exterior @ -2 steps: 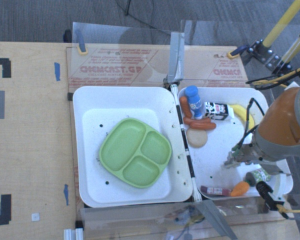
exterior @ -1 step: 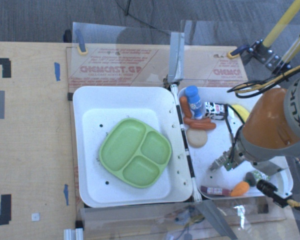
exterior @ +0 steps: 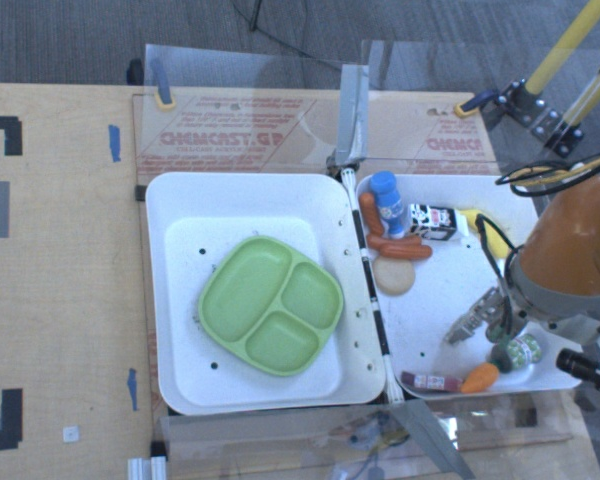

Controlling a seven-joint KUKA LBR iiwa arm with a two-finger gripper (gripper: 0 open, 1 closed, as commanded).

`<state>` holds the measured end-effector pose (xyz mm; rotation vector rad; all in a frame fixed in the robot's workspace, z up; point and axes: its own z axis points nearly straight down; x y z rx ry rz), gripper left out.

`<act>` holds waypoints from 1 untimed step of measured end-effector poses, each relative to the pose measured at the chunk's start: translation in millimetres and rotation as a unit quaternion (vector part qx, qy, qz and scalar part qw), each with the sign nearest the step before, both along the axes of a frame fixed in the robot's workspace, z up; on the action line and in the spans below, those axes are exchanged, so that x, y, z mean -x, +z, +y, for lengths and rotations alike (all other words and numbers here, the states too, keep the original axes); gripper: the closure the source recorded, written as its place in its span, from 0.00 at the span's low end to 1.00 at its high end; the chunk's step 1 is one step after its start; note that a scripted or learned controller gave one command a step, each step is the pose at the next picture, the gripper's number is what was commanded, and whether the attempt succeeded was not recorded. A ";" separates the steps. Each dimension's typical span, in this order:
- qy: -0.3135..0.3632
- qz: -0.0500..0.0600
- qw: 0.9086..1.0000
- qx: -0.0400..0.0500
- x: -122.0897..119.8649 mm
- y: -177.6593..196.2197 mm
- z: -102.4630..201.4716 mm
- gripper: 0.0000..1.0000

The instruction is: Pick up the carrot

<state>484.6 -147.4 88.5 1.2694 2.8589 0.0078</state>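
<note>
The carrot [exterior: 480,378] is a small orange piece lying near the front edge of the right bin [exterior: 430,318], its tip pointing left. My gripper [exterior: 483,330] hangs just above and behind it, slightly to its left, at the end of the grey arm with the orange band [exterior: 575,238]. Its fingers stand open with nothing between them. The carrot lies free on the bin floor, apart from the gripper.
A clear greenish item [exterior: 525,351] lies right of the carrot and a maroon bar [exterior: 428,380] to its left. Farther back are a blue bottle [exterior: 385,200], sausage [exterior: 400,249], beige disc [exterior: 394,276], small carton [exterior: 432,218] and banana [exterior: 477,226]. The left bin holds a green divided plate [exterior: 272,305].
</note>
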 end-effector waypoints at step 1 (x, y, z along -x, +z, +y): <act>0.085 0.000 0.996 0.004 -2.3 0.3 1.7 1.00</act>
